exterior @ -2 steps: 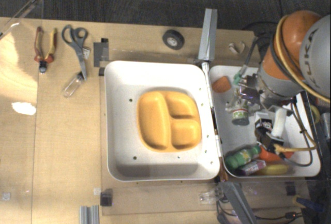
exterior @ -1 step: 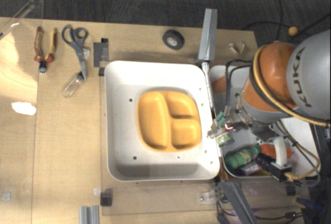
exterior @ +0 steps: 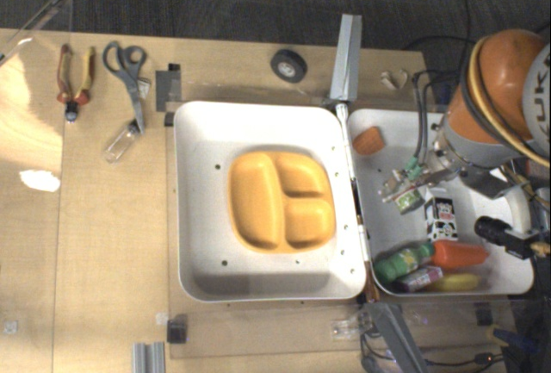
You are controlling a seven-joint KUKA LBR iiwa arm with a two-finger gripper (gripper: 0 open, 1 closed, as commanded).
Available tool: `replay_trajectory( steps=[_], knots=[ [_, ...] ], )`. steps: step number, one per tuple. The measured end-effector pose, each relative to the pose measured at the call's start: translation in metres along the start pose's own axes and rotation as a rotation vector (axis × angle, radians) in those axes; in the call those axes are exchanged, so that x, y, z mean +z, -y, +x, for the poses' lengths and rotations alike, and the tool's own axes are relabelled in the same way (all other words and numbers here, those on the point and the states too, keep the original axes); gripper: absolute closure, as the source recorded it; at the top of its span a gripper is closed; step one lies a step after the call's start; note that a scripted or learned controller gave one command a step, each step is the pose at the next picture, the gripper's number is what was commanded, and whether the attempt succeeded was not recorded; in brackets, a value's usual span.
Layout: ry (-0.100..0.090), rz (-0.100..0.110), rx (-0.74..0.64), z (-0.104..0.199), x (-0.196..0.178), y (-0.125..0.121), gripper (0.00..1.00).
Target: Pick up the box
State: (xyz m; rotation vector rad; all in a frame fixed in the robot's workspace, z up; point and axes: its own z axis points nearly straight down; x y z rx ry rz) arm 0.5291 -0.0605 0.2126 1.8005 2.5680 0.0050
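The box [exterior: 441,220] is small, white with black and red print, and lies flat in the middle of the right bin [exterior: 372,229]. The arm [exterior: 504,96] reaches in from the right, its orange band over the bin's far right corner. My gripper [exterior: 405,187] hangs low over the bin floor, just left of the box and slightly farther back. Metal parts and a green bit clutter its tip. I see nothing of the box between its fingers.
An orange lump [exterior: 368,139] lies at the right bin's back left. A green bottle [exterior: 403,260], an orange carrot-like piece [exterior: 460,254], a purple item [exterior: 421,279] and a yellow one [exterior: 457,282] crowd its front. The left bin [exterior: 202,216] holds a yellow divided dish [exterior: 281,199]. Scissors [exterior: 130,74] and pliers [exterior: 73,78] lie on the bench.
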Motion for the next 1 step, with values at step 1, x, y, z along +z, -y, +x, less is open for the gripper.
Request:
replay_trajectory(
  steps=[1],
  knots=[
    [-0.002, 0.003, 0.148, 0.0595, 0.0284, -0.0289, 1.00]
  ],
)
